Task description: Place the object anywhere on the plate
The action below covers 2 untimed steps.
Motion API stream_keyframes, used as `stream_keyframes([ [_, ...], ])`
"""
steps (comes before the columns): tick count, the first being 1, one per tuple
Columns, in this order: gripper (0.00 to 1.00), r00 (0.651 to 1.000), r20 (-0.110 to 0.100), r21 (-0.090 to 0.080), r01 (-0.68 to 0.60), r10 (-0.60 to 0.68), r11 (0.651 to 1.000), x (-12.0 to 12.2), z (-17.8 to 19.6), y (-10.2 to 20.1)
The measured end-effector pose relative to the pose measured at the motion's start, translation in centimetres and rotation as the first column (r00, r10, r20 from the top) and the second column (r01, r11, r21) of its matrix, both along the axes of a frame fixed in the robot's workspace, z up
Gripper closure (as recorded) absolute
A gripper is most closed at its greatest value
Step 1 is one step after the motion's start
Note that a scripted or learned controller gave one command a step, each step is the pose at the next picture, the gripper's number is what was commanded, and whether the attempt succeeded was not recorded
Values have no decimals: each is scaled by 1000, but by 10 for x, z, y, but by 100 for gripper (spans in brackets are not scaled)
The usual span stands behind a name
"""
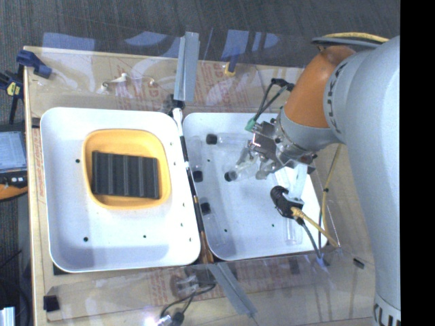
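In the camera view, a dark ridged block (pixel 126 175) is seen lying flat on the yellow plate (pixel 122 139) in the left bin (pixel 68 240), well inside the rim. The gripper (pixel 246 168) is poised over the right bin (pixel 238 243), well apart from the block; how far it is opened, and whether anything is held, cannot be told. The block is judged stiff, light and not fragile, and best gripped across its short sides.
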<state>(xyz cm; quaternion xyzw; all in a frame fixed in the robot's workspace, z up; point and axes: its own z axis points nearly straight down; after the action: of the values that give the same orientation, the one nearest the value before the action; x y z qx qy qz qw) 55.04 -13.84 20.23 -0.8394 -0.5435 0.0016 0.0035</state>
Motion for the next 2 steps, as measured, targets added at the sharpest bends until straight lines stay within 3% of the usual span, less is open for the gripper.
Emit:
stream_keyframes([
  [1,100,969,1,1,-246,246,969,13,-3,29],
  [2,100,897,2,0,-442,442,897,31,-11,89],
])
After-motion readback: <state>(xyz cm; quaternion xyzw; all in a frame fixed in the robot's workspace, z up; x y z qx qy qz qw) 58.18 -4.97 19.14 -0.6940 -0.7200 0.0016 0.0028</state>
